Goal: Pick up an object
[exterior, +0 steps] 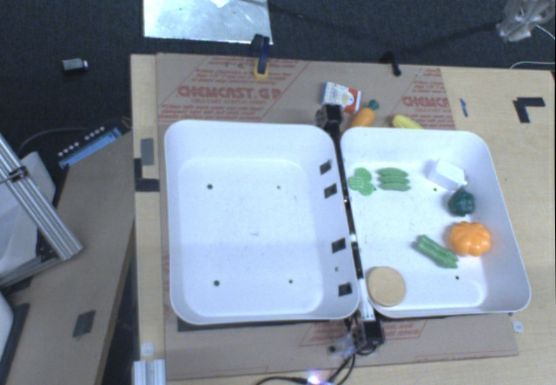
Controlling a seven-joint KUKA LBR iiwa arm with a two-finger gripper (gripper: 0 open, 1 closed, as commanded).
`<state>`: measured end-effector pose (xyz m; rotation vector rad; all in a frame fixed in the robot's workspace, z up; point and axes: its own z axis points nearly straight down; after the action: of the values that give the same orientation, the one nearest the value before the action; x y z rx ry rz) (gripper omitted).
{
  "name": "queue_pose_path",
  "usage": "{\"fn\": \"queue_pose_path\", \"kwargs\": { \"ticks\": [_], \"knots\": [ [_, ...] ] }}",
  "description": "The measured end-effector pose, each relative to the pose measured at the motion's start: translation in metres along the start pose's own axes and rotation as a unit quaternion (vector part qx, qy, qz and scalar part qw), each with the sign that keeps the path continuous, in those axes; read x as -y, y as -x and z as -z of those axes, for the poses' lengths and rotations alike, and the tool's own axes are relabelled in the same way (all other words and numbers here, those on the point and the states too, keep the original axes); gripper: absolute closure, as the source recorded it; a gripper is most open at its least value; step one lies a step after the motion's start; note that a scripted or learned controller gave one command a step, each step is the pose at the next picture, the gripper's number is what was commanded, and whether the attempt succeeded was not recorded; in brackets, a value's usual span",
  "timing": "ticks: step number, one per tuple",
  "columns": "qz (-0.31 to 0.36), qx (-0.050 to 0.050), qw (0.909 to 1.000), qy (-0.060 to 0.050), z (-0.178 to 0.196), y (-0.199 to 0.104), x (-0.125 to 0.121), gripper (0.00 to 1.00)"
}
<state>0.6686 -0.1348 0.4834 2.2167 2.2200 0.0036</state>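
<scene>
orange pumpkin (470,238) lying in right bin (499,201).

Red "CHEMCAST GP" lettering repeats across the brown board (228,89) beneath the bins.

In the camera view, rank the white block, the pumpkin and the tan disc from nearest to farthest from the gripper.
The gripper sits at top right, above the bench.
1. White block, upper right of the right bin.
2. Pumpkin, by the right wall, lower down.
3. Tan disc, bottom-left corner of that bin.
</scene>
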Motion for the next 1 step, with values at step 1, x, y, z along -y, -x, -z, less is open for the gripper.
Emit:
{"fn": "queue_pose_path", "kwargs": {
  "ticks": [1],
  "knots": [
    [0.001,-0.002,1.0000,-0.003,-0.0021,-0.0279,0.0962,1.00]
  ]
}}
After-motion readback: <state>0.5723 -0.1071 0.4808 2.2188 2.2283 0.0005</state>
